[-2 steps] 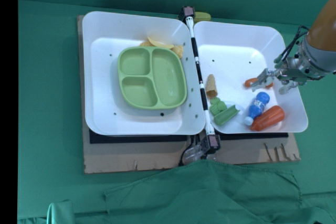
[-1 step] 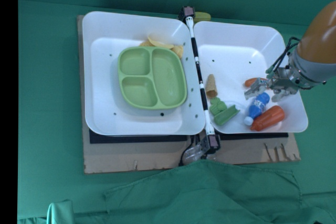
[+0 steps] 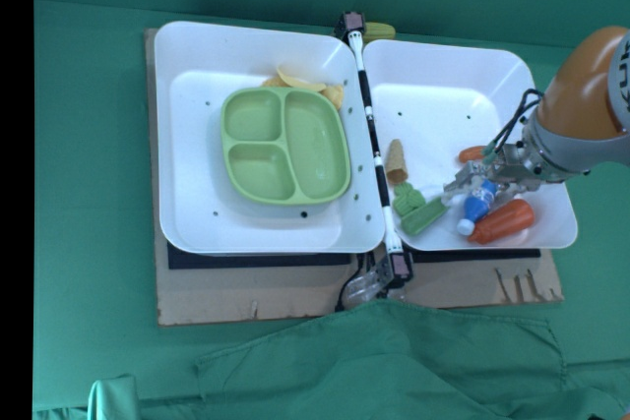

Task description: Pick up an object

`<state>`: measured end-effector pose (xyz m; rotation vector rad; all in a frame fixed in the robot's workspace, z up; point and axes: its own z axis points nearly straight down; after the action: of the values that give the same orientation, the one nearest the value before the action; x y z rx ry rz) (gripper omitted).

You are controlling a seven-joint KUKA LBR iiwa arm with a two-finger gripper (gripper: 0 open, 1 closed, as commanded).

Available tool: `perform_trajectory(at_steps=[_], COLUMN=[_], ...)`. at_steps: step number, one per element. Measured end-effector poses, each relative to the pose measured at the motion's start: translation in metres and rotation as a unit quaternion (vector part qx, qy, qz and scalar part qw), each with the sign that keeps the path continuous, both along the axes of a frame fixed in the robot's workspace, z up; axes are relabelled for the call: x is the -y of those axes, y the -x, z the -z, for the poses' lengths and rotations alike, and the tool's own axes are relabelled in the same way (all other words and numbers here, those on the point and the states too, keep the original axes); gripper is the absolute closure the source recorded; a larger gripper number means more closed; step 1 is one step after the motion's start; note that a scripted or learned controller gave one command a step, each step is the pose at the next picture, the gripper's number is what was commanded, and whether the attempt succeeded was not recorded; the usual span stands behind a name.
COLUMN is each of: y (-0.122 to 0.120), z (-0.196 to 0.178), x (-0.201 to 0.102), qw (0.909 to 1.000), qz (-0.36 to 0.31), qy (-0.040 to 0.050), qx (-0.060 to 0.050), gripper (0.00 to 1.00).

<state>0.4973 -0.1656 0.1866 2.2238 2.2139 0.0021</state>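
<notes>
Two white bins [image 3: 197, 64] sit on a green counter [image 3: 89, 162]. One holds one green tray [image 3: 285, 145]. The other holds one bottle [image 3: 476, 207], one carrot [image 3: 504, 221], one cone [image 3: 396, 159]. The tool [image 3: 471, 184] hangs over the bottle; its grip is unclear.

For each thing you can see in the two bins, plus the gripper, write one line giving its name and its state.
Green divided plate: flat, upright, left bin.
Yellow pieces: partly tucked behind the plate.
Cone: lying down, right bin.
Green toy: lying flat.
Blue bottle: lying on its side.
Carrot: lying flat.
Gripper: low over the bottle.
</notes>
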Motion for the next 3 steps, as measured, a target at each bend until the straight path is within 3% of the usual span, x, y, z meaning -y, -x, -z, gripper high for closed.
perform_trajectory(at_steps=[1, 3], y=[-0.002, 0.002], z=[-0.015, -0.108], x=[0.002, 0.008], qw=[1.0000, 1.0000], qz=[0.002, -0.001], qy=[0.0022, 0.0013], qx=[0.005, 0.003], gripper=[1.00, 1.00])
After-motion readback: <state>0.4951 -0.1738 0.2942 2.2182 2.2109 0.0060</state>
